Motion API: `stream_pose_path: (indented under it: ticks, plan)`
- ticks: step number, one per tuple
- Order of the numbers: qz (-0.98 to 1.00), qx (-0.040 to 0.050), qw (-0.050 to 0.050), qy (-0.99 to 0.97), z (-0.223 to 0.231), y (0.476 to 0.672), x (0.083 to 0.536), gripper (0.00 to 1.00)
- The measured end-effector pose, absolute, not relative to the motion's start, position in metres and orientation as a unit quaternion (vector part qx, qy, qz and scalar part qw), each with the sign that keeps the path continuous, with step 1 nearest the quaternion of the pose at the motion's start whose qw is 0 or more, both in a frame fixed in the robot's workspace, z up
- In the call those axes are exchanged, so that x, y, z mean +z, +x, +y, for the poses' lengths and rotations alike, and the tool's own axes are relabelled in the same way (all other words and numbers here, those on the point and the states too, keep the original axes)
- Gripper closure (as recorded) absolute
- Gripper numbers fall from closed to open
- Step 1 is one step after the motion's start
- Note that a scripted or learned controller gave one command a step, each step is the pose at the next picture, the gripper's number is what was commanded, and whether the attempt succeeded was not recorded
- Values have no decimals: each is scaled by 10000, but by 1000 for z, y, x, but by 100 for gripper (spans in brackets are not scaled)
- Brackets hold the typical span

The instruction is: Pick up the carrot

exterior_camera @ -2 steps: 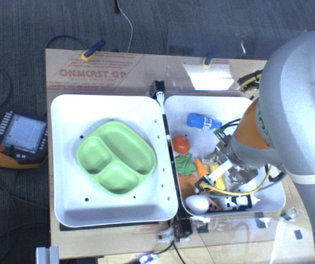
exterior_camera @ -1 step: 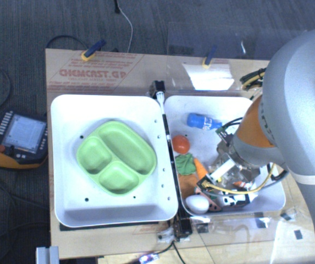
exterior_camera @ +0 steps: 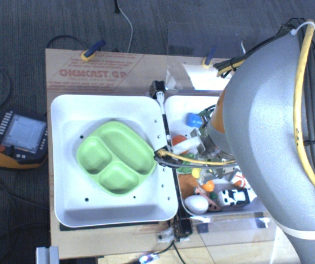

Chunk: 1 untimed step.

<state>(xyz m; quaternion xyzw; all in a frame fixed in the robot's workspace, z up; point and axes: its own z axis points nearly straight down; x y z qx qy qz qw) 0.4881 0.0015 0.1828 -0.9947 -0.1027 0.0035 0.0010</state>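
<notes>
where the arm (exterior_camera: 267, 136) overhangs, right bin (exterior_camera: 175, 104) contents mostly hidden

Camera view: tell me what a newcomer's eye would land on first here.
The big grey robot arm fills the right side, hanging over the right bin and hiding much of it. Next comes the bright green divided plate, lying alone in the middle of the left bin. Below the arm sits a jumble of small toys, among them a white egg and a blue ball.
</notes>
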Motion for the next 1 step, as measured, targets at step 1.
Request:
stream_pose_path:
  ticks: [1]
  plan:
    - [-1051,49,10,-9944,52,482,182,100]
